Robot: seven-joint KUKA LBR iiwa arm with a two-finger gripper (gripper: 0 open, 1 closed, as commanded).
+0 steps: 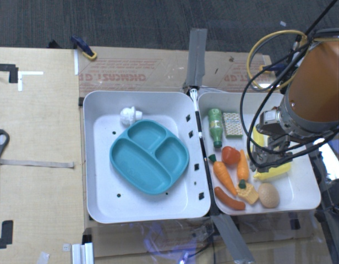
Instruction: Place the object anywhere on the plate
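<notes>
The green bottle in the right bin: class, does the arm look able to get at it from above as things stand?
Probably yes. The green bottle lies uncovered near the divider, with only the small checked pad beside it, and the gripper hangs over the same bin nearby.

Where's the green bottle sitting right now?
The green bottle lies in the right bin, near its upper-left corner, beside the divider, left of a small speckled sponge and above the red tomato.

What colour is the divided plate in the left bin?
The plate is teal blue, seen best in the camera view.
</notes>
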